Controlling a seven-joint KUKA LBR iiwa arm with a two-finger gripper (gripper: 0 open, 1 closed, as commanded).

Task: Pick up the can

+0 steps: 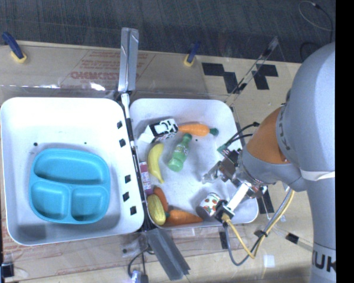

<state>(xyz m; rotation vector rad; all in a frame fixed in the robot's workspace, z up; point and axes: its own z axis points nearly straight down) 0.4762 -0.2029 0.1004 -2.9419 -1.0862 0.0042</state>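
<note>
The can (209, 204) is located in the near right corner of the right bin (224, 108), lying tilted, with its white, patterned side turned up. The gripper (223, 210) is positioned directly at the can's right edge, just beside or touching it. Whether the pincer is apart, together or clamped on the can cannot be told, since the tips are too small and dark to be resolved. The grey arm (307, 134) with its orange band is seen entering from the right, above the bin's right wall.

In the same bin, a green bottle (178, 154) is placed near the centre, with a banana (156, 161) to its left. A carrot (193, 130) and a small black-and-white object (163, 128) are found at the far side. A second carrot (183, 217) is laid along the near wall, left of the can.

A blue divided tray (69, 185) is held in the left bin (23, 114).
</note>
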